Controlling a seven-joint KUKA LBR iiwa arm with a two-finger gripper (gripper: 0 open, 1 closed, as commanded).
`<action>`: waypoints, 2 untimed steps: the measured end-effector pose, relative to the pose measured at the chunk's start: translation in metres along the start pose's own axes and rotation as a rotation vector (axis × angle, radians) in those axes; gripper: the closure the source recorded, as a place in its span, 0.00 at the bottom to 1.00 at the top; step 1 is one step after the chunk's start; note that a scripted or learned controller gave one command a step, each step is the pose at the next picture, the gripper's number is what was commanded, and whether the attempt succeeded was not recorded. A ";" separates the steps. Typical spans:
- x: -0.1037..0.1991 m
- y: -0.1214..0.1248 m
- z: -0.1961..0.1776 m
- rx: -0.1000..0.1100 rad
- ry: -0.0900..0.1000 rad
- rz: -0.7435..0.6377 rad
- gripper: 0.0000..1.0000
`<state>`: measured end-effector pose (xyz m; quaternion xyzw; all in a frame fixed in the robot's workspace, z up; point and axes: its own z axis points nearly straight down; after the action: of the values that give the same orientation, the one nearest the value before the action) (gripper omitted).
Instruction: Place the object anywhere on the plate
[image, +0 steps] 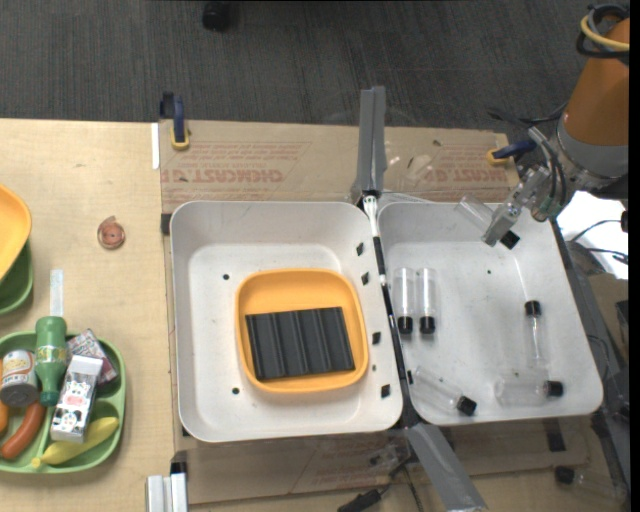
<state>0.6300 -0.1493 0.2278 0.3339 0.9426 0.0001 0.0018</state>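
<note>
vial (494, 224) – clear, black cap (tilted) | in gripper (512, 215) | plate (300, 284) orange

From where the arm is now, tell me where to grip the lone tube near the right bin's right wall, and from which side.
Grip the lone tube at mid-length, on the clear body below its black cap. It lies flat, running roughly top to bottom in the camera view, so come straight down with the gripper turned so the fingers close across its narrow width. Nothing seems to lie close beside it in the right bin.

Orange plate (300, 287) holding a dark ridged slab (299, 341) in the left bin (200, 300); clear capped tubes (415, 298) in the right bin (570, 330).
</note>
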 end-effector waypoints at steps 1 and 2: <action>-0.056 -0.041 0.015 0.000 -0.001 -0.154 1.00; -0.063 -0.043 -0.022 -0.001 -0.002 -0.281 1.00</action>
<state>0.6522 -0.2222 0.2498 0.1987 0.9801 0.0000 0.0030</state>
